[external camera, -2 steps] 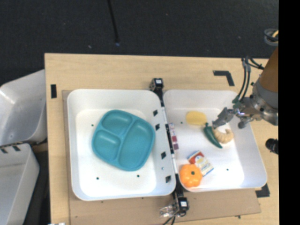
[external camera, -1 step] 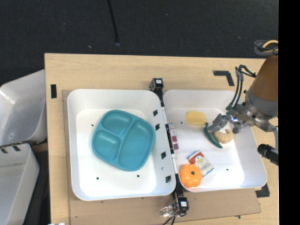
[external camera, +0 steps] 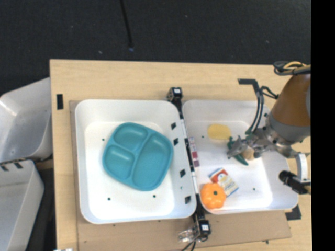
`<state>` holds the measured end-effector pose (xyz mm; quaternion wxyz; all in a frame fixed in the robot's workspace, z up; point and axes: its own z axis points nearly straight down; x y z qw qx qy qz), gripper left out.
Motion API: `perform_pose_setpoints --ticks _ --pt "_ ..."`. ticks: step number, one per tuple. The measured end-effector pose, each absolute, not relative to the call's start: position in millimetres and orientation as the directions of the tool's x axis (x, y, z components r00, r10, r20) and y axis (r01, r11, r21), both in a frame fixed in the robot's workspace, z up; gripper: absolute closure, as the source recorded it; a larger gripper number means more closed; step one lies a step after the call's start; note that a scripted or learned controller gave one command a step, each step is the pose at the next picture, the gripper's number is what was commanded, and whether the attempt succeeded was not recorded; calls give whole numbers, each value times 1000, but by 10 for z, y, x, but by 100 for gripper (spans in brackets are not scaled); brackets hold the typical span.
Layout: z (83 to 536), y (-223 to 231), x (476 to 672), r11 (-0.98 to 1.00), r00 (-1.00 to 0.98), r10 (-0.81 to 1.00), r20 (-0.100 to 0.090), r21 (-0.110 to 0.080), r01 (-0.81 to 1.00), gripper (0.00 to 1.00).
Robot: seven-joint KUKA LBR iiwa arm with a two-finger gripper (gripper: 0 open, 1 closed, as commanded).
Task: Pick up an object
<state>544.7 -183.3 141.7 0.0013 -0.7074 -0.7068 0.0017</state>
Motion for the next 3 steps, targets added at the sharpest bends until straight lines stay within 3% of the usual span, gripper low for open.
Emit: perform_pose_setpoints --ticks 1,2,3 --pt "983 -1842 5440 -2 2 1000 -1 -3 1000 0" --pt "1118 -1855 5456 -6 6 1000 -2 4 1000 100" --pt "1592 -1956 5488 -8 8 1000 -3 6 1000 100"
